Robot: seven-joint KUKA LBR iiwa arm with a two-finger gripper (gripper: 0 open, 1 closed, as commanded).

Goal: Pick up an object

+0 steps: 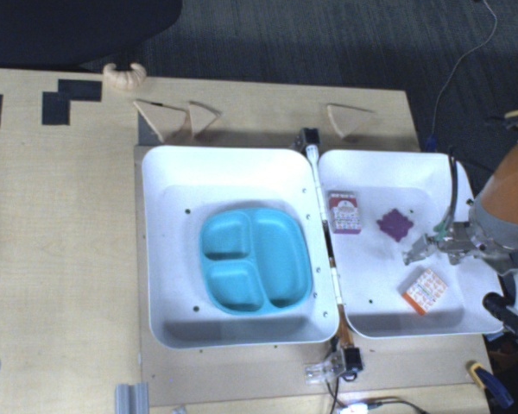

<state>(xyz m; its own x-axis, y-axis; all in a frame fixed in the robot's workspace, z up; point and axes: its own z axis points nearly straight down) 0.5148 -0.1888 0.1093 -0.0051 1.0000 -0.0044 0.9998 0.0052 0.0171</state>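
The gripper (417, 250) hangs over the right bin (388, 164), near its right wall; the fingers look parted and hold nothing, though they are small and blurred here. Just below them, toward the bin's front edge, lies an orange-and-white packet (425, 291), apart from the tips. A purple object (395, 223) sits just to their left, mid-bin, and a red-and-white carton (344, 211) lies along the bin's left wall. The left bin (168, 231) carries a blue divided tray (255, 259).

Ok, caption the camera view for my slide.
Gripper over the right bin, between purple piece and orange packet; blue tray in the left bin.
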